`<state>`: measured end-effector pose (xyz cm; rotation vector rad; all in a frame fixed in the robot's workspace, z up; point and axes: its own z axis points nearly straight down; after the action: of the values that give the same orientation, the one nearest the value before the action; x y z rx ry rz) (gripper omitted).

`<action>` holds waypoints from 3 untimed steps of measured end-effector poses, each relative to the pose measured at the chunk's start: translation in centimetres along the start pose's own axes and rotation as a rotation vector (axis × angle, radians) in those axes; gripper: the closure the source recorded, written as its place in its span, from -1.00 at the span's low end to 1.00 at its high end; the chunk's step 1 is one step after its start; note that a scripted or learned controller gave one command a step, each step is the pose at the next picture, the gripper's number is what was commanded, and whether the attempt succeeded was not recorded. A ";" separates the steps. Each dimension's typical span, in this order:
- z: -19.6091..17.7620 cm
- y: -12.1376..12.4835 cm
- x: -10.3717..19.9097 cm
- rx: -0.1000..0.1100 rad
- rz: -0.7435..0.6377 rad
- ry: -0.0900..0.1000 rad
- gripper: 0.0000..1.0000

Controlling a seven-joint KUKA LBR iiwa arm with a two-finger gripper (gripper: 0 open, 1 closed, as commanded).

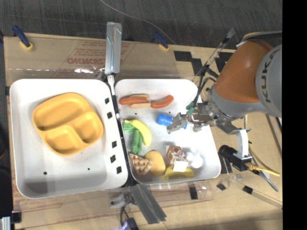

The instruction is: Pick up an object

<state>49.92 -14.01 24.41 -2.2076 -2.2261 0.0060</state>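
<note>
Two smooth white plastic bins (57, 176) sit on a matt, cardboard-brown surface (53, 51). A glossy yellow plastic tray (67, 122) lies inside one. The arm's orange band (242, 73) looks smooth and satin.

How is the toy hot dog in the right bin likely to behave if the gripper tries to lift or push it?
The hot dog looks like smooth moulded plastic, so probably stiff, light and a bit slippery. Its long rounded shape suggests it may roll or pivot if pushed off-centre. It lies flat on the right bin floor, next to the sausage, so it should not tip.
</note>
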 end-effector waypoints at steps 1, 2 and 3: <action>6.7 1.3 4.3 0.004 0.283 0.000 -1.00; 14.9 3.7 3.9 -0.007 0.172 0.000 -1.00; 5.0 2.6 7.4 -0.008 0.087 0.000 -1.00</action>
<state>52.44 -6.56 19.37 -2.3066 -2.1324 -0.0028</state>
